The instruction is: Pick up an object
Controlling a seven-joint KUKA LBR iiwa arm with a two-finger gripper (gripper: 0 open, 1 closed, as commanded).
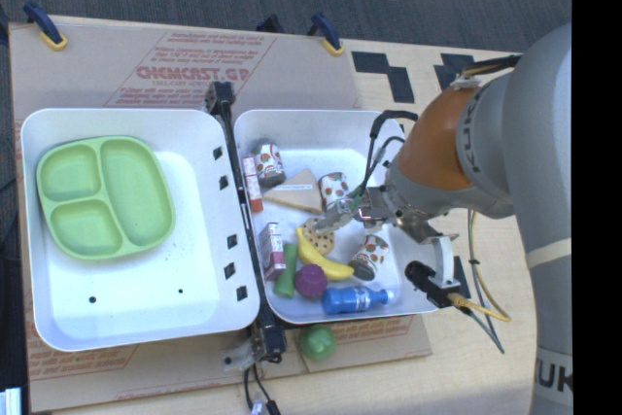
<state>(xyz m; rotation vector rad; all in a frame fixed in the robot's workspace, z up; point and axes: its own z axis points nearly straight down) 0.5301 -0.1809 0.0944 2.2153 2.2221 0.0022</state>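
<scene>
The right bin (301,123) holds a heap of toy food. My gripper (348,212) hangs low over the middle of that heap, under the orange wrist band (437,146). It sits just right of a small printed can (333,187) and above a yellow holed cheese piece (316,235). Below it lie a banana (326,259), a second can (372,254), a purple ball (311,280) and a blue bottle (358,299). I see nothing clearly held.
The left bin (126,306) holds a green divided plate (104,196). A third can (269,162), a red tube (252,185), a beige wedge (296,196) and a green stick (287,269) fill the right bin's left side. A green ball (316,341) lies outside, in front.
</scene>
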